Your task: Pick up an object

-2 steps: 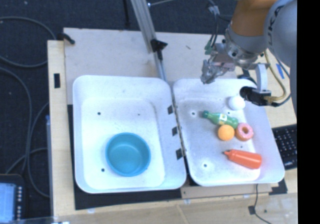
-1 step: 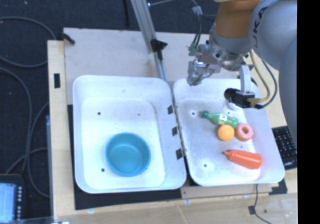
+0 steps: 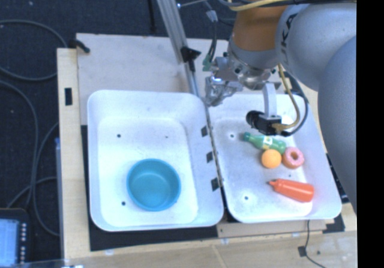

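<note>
My gripper (image 3: 215, 95) hangs over the far left corner of the right bin (image 3: 240, 201), close to the wall between the two bins, with nothing seen between its fingers. In the right bin lie a green bottle (image 3: 263, 140), an orange ball (image 3: 271, 159), a pink doughnut (image 3: 293, 157) and an orange carrot-shaped toy (image 3: 291, 189), all to the right of and nearer than the gripper. A blue bowl (image 3: 153, 184) sits in the near part of the left bin (image 3: 108, 111).
A slanted metal post (image 3: 171, 21) rises behind the bins, just left of the gripper. The big grey arm fills the upper right. Cables lie on the dark floor to the left of the bench.
</note>
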### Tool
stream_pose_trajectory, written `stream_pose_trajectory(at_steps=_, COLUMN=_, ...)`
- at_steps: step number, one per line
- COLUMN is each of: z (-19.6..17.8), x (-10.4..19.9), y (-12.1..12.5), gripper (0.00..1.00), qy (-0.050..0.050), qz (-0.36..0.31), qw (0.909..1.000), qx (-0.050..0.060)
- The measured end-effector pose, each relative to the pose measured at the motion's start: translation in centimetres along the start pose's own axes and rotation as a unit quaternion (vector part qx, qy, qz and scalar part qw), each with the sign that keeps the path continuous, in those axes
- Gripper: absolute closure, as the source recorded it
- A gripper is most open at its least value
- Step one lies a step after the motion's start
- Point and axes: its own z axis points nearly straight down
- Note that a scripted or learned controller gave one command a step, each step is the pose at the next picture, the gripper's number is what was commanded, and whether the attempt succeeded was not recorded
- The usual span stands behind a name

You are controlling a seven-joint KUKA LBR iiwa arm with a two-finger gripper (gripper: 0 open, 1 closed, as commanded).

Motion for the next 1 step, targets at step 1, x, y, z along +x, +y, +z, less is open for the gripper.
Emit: stream_pose_trajectory(at_steps=1, z=0.13, x=5.13, y=-0.03, gripper=1.0, qy=0.0, qz=-0.001, qw=1.0, qx=-0.002)
